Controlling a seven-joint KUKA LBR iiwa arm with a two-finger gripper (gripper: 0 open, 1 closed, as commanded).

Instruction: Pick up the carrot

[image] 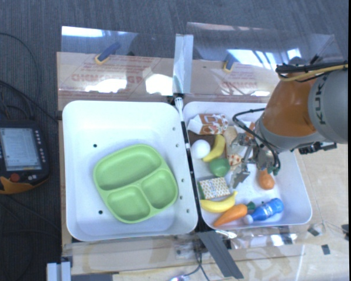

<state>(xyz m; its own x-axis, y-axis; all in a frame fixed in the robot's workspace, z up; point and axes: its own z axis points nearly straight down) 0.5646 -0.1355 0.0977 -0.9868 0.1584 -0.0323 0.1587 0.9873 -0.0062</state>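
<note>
The carrot [230, 214] is orange with a tapered tip and lies near the front edge of the right bin [292, 183], between a yellow banana [217, 204] and a blue bottle [266, 209]. My gripper [240, 173] hangs over the middle of the right bin, above and slightly behind the carrot and apart from it. It sits just right of a green round fruit [219, 167]. The grey and orange arm [292, 119] covers the bin's back right part.
The right bin also holds a second banana [215, 147], a white egg [199, 150], a checkered packet [213, 187], a small orange fruit [265, 179] and a snack packet [210, 123]. In the left bin [88, 122] lies a green divided tray [136, 182]. A teach pendant [17, 151] rests at far left.
</note>
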